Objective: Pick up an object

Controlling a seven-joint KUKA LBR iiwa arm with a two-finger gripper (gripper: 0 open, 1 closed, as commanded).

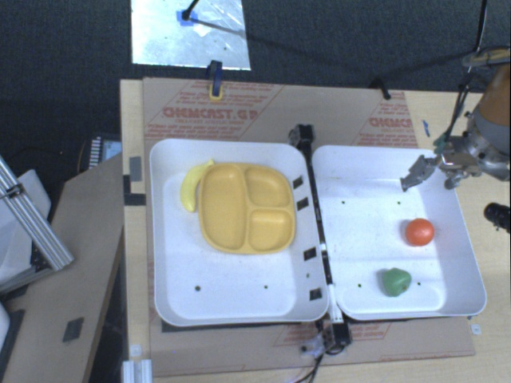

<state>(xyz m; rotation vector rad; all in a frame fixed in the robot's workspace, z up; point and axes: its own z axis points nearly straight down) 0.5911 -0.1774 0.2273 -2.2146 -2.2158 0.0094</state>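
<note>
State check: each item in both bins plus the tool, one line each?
Yellow plastic divided tray: flat in the left bin, compartments up.
Yellow banana: in the left bin, against the tray's left edge.
Orange-red round ball: loose in the right bin.
Green lumpy object: loose in the right bin, nearer the front edge.
Tool: above the right bin's back right corner, holding nothing visible.

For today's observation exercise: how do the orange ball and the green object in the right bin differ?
The orange ball is round and smooth; the green object is lumpier and irregular. The orange ball lies nearer the gripper; the green object sits lower in the view, closer to the bin's front wall. Both are small, rest loose on the right bin floor, apart from each other.
</note>
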